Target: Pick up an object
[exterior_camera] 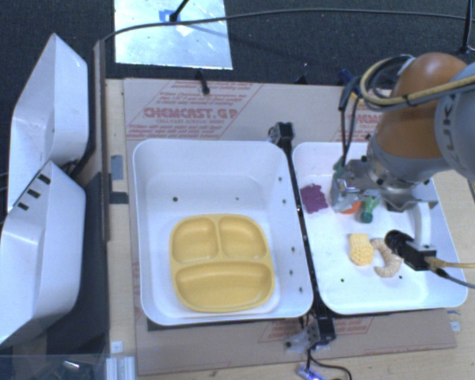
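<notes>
Nearest the camera, the near rim of the left bin (222, 317) frames a yellow divided plate (220, 261) lying flat on its floor. Across the divider, the right bin (380, 299) carries the small things: a purple piece (313, 198) near the divider, a yellow corn-like toy (361, 249) toward the middle, a pale curved shrimp-like toy (388, 261) just beside it on the right, and orange and green bits (362, 207) close together at the far side. The gripper (350, 188) hangs over that far cluster, with the arm's grey and orange wrist (416, 117) above it; whether it is apart or together cannot be told.

No object sits visibly in its hold, so the step in hand appears to be the reach and descent toward a pick. The next move likely calls for settling squarely over one item, probably the orange or green bit, without nudging its neighbour or the purple piece aside, then a firm closing and a straight lift.
</notes>
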`<state>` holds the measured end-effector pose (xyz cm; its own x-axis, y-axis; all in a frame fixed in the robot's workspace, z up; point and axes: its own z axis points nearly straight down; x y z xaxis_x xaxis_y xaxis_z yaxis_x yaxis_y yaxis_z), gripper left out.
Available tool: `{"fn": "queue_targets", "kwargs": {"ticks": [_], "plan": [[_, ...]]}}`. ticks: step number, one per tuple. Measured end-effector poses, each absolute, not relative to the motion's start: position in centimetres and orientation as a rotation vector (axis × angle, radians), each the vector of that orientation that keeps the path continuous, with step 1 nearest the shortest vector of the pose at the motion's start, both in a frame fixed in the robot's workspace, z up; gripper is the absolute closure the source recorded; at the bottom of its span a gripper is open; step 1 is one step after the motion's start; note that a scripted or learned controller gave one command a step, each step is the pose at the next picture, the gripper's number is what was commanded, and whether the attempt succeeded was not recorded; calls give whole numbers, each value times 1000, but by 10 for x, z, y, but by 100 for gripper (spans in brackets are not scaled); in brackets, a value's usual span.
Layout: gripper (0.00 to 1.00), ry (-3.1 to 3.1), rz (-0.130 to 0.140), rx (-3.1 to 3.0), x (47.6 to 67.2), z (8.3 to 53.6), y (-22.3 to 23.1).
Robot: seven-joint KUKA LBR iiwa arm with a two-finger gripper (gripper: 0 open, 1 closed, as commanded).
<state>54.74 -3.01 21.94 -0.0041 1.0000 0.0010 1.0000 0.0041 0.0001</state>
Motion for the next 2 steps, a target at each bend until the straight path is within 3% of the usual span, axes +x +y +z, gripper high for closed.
{"fn": "queue_targets", "kwargs": {"ticks": [2], "plan": [[100,-2227,-3,-2218,593,224,62]]}}
